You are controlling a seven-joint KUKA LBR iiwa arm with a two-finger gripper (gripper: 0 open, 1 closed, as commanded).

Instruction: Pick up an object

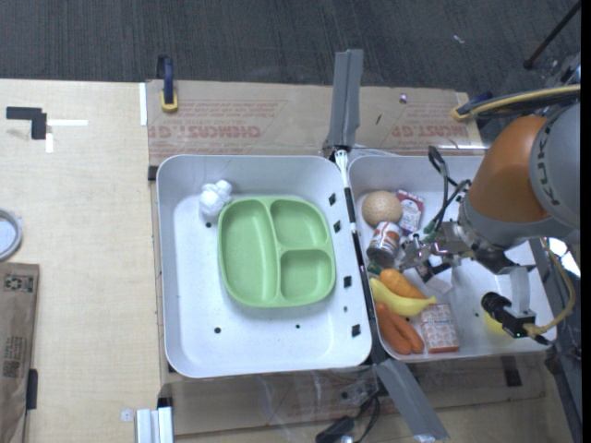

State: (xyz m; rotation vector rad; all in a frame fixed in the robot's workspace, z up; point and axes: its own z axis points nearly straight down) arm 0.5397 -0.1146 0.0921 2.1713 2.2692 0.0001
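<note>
The right bin (480,344) holds several objects: a tan round ball (379,208), a small can with a red label (383,241), a red and white packet (409,210), a yellow banana (401,297), orange carrots (397,330) and an orange and white box (438,327). My gripper (423,253) hangs low over the middle of this bin, just right of the can and above the banana. Its dark fingertips are mixed in with the clutter, and nothing shows clearly between them.
The left bin (185,330) holds a green three-compartment plate (276,249) and a small white object (214,197) at its top left. A grey divider post (346,100) stands between the bins at the back. Cardboard (249,118) lies behind the bins.
</note>
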